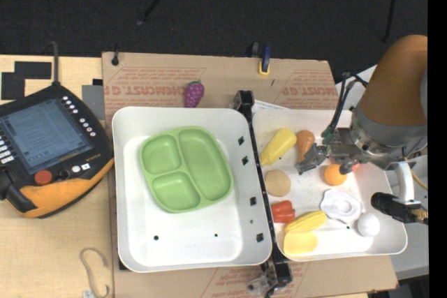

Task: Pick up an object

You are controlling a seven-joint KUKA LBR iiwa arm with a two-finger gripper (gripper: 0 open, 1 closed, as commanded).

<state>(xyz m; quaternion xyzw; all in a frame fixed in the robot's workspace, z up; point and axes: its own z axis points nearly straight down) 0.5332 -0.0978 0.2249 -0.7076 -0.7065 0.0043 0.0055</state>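
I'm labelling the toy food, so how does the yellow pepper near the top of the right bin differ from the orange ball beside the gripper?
The long yellow toy pepper is elongated and tapered and lies slanted; the small round orange ball is compact and rounder. The pepper is larger and sits nearer the bin divider, the ball right by the gripper. Both rest in the right white bin.

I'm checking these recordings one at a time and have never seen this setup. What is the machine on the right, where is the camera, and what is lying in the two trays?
One camera looks down at a slant on a bench. The grey and orange machine is a robot arm reaching in from the right; its tool hangs low over the right bin. Nothing can be seen held in it. That bin holds toy food: a yellow pepper, a carrot, an orange, a red pepper, a fried egg, a white egg and a few more. The left bin holds a green divided plate. A control tablet lies at far left.
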